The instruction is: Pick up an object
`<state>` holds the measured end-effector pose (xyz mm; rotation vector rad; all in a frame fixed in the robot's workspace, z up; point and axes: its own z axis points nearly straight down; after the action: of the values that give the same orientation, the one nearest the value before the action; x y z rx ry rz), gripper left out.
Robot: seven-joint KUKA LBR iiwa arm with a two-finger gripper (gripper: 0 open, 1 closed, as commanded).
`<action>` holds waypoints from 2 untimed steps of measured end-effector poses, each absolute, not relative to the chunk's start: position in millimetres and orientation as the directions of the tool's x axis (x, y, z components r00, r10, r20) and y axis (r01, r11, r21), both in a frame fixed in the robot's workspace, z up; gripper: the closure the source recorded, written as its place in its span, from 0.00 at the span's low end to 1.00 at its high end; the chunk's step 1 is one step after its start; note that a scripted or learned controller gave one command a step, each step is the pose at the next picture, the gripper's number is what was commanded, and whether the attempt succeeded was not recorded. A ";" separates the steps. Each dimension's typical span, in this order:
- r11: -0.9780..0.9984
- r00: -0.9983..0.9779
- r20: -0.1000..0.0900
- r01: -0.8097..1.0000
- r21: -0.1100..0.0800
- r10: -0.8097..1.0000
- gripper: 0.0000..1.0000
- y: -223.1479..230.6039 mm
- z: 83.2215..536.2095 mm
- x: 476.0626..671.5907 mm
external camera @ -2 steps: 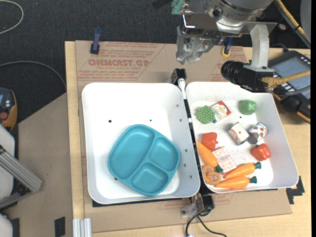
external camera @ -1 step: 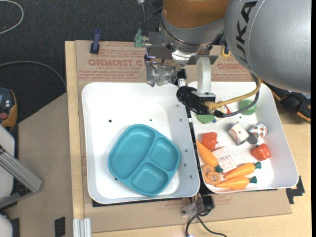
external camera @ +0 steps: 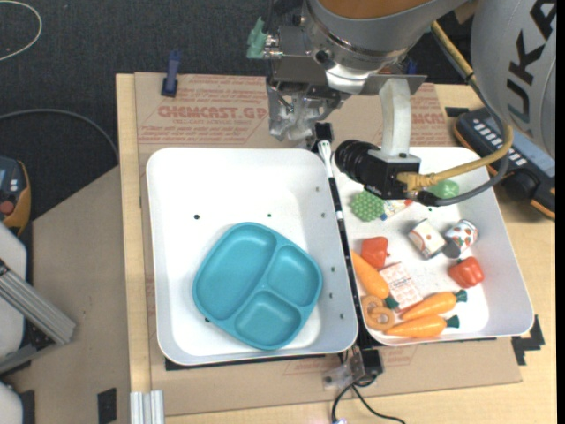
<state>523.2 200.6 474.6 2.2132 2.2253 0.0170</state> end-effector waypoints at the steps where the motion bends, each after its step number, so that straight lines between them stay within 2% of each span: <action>1: 0.004 -0.004 0.001 1.000 0.005 1.000 1.00 200.1 479.7 524.8; 2: -0.003 0.003 -0.001 1.000 0.004 1.000 1.00 195.2 462.6 579.5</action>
<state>579.5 195.2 462.6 2.2227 2.2157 0.0036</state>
